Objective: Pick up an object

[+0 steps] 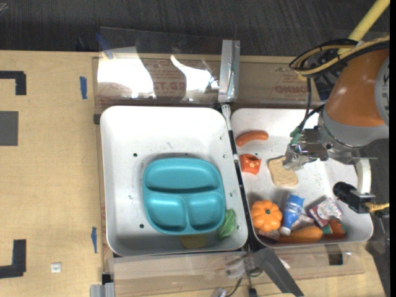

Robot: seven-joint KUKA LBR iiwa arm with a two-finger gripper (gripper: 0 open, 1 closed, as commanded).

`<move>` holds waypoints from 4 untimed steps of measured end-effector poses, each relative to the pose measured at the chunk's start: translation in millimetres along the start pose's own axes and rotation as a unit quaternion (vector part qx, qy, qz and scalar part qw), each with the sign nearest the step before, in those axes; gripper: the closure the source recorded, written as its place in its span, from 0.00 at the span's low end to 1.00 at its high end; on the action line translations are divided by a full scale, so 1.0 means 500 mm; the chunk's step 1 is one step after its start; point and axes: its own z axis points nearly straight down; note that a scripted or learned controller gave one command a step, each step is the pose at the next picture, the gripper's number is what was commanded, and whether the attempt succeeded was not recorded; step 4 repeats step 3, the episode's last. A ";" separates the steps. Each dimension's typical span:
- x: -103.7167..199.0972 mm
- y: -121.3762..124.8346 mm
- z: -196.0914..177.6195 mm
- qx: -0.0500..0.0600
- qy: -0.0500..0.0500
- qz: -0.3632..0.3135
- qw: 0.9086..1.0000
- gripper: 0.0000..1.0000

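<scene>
The hand (296,158) is seen low in the right bin (346,119), just over the toast (284,172); whether its fingers are spread or closed cannot be told. From the toast, a hot dog (252,137) lies at 11 o'clock, a red block (250,163) at 9, a pumpkin (266,215) at 7. A teal tray (183,193) sits in the left bin (124,141).
</scene>
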 end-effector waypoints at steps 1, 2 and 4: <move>-0.004 -0.003 0.004 0.003 -0.001 0.001 1.000 0.00; -0.067 0.055 0.129 0.006 -0.001 -0.004 1.000 0.00; -0.081 0.055 0.247 0.000 -0.001 -0.004 1.000 0.00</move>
